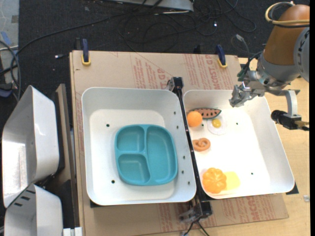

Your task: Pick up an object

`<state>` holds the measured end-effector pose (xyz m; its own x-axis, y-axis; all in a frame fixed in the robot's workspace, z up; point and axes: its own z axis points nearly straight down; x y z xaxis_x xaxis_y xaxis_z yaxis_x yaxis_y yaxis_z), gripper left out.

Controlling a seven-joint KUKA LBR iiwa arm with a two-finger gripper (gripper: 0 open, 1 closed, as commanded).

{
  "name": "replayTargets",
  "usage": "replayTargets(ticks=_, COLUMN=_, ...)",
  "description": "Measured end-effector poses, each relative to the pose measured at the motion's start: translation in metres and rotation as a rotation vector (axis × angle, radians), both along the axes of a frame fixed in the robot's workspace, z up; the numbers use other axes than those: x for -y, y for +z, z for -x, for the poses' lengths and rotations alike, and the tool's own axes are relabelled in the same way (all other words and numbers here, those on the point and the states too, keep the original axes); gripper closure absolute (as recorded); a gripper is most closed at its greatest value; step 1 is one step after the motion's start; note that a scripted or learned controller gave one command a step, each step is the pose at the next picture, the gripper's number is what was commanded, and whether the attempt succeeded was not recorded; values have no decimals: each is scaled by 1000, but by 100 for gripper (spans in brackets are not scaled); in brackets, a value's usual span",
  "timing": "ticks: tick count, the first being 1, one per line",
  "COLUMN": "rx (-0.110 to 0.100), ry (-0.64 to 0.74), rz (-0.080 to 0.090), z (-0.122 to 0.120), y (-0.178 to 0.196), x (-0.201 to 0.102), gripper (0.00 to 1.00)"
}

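Grey metal gripper (237, 98) hovers at two o'clock of the small orange ball (194, 118), seemingly lining up; whether it is apart or together, I cannot tell.

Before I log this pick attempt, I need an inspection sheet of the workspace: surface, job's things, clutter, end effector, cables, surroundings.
Surface: two white bins on a cardboard-covered bench.
Job's things: right bin holds an orange ball, watermelon slice, egg, pretzel and pepper.
Clutter: teal tray in left bin.
End effector: above right bin's far edge, touching no item.
Cables: black leads on the floor behind.
Surroundings: spare bins at left.
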<state>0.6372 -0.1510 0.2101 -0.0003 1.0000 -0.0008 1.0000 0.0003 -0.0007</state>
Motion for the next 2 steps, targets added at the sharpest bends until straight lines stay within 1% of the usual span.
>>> replayTargets(ticks=1, rx=0, ry=6, rz=-2, z=10, y=11, x=-59, gripper=100)
replayTargets(ticks=2, rx=-1, ry=8, rz=-3, z=28, y=18, x=-117, gripper=100)
